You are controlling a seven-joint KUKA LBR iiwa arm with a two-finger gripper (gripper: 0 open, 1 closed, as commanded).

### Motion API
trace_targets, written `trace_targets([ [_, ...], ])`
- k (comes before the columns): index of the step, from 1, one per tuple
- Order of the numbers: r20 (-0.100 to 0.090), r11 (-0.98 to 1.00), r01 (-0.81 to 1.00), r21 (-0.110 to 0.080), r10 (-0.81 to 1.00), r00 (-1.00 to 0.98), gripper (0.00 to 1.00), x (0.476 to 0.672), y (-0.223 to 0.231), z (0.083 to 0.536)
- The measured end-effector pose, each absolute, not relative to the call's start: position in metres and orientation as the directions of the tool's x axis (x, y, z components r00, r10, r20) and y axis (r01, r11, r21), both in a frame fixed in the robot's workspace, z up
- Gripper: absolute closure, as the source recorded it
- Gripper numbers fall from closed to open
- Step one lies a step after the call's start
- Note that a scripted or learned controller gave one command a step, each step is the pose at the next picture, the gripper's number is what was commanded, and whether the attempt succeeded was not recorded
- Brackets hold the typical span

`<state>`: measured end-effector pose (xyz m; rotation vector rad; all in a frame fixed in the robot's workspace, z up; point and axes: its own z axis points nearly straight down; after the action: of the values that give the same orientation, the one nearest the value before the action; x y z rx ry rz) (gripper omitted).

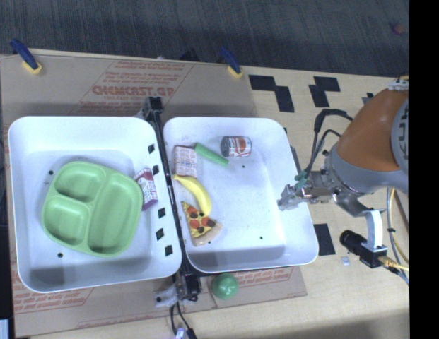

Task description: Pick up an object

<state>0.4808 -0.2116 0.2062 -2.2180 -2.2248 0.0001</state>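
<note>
Nearest the bottom of the view, a small green ball (pixel 224 285) sat on the cardboard just outside the front edge of the bins, close to the clamp where the two meet. Above it lay the right bin (pixel 276 246), and in its left part a toy pizza slice (pixel 199 223) rested against the dividing wall, with a banana (pixel 196 192) touching it just behind. My hand (pixel 290 198) hung over that bin's right rim, well apart from every object, and nothing lay between my fingers; I could not tell whether they were spread or closed. My arm (pixel 371 143) came in from the right, its orange band bulking above the wrist, and cables trailed down beside it over the worktop (pixel 346 302). In the left bin (pixel 28 260) a green divided plate (pixel 92 207) filled much of the floor, and a small dark red packet (pixel 147 187) lay between the plate and the dividing wall. Farther back in the right bin, a pale wrapped packet (pixel 184 160) lay near the divider, a green stick-shaped object (pixel 211 155) lay just beside it at a slant, and a small can (pixel 236 146) rested on its side near the stick's far end. Beyond the bins, two blue and yellow clamps (pixel 27 56) held the cardboard sheet's far edge.
</note>
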Motion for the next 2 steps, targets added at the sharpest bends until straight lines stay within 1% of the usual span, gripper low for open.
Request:
trace_targets([
  [1, -0.001, 0.005, 1.000, 0.000, 1.000, -0.005, 1.00, 0.477, -0.212, 0.210],
  [2, 0.001, 0.008, 1.000, -0.002, 1.000, -0.008, 1.00, 0.477, -0.180, 0.213],
])
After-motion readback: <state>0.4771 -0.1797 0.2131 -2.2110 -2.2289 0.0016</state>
